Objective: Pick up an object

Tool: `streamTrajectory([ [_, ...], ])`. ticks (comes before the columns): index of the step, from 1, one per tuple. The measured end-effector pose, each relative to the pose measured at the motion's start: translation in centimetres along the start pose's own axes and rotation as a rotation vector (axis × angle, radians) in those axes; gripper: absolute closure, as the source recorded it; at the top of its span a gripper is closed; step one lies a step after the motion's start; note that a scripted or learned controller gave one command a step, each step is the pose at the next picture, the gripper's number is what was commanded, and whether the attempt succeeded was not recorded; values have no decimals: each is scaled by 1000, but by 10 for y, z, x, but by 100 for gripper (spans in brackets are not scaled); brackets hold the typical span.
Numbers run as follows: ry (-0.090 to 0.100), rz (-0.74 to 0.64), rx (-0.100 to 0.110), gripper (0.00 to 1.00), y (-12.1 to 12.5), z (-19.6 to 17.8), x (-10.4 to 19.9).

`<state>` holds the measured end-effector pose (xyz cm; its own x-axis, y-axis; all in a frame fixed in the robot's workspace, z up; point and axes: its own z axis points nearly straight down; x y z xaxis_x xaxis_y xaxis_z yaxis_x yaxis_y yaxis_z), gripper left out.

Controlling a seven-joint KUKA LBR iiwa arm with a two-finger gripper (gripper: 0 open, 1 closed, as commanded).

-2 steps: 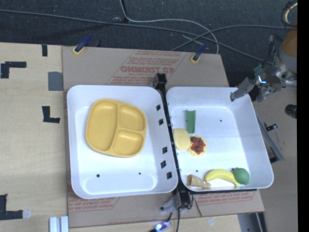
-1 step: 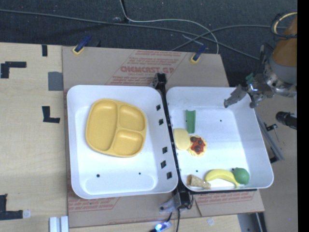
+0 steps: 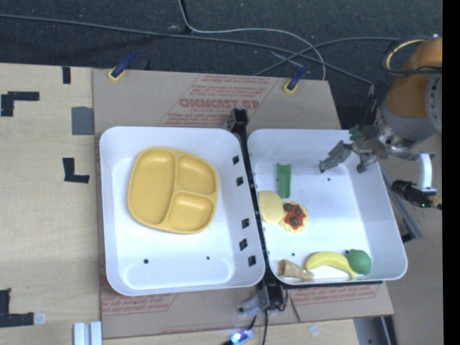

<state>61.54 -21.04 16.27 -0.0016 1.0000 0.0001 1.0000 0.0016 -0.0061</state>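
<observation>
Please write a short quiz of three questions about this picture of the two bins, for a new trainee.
1. True or false: the yellow tray lies in the left bin.
2. Which item touches the banana at the right bin's near edge? A) green stick B) green ball C) yellow tray
3. Fill in: the gripper is over the ____ bin.

Key: 1 true; 2 B; 3 right.
</observation>
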Motion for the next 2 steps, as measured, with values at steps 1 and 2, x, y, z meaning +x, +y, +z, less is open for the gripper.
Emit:
streamTrajectory([
  [1,-1,1,0,0,-4,45,-1],
  [2,-2,-1,-5,100,-3,31,-1],
])
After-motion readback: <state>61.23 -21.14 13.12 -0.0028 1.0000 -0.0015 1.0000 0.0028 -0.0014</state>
